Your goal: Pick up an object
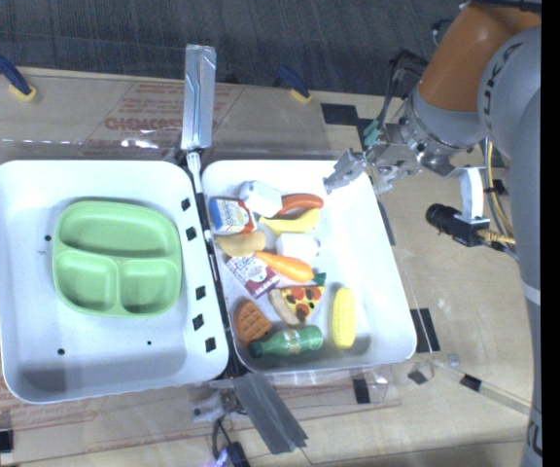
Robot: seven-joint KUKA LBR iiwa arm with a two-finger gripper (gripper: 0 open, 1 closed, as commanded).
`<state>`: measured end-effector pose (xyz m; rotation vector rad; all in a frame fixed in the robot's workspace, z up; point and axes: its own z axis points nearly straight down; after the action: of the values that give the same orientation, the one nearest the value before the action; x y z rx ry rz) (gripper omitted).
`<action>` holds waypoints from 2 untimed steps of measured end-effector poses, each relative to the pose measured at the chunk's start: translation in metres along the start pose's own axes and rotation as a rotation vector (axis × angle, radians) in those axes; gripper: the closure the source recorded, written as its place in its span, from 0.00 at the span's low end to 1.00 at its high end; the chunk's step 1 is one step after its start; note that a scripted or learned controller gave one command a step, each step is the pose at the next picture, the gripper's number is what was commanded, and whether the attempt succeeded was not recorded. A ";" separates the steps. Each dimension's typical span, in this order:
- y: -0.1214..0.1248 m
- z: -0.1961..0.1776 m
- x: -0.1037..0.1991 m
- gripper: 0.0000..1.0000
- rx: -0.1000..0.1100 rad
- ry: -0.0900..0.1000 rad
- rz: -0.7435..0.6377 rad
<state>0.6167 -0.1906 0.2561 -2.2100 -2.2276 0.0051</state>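
I see toys heaped in right bin [377,261] | corn [342,317] upright near front | green bottle [288,341] lying flat at front | carrot [287,266] slanted mid-pile | pizza slice [297,303] beside corn

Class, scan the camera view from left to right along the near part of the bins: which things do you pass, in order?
Green tray → waffle → green bottle → corn cob.
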 end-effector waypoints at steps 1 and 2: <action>-0.037 0.136 0.043 0.00 -0.007 -0.003 -0.155; -0.090 0.158 0.047 0.00 -0.016 -0.005 -0.180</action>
<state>0.5257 -0.1444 0.0981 -2.0100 -2.4286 -0.0076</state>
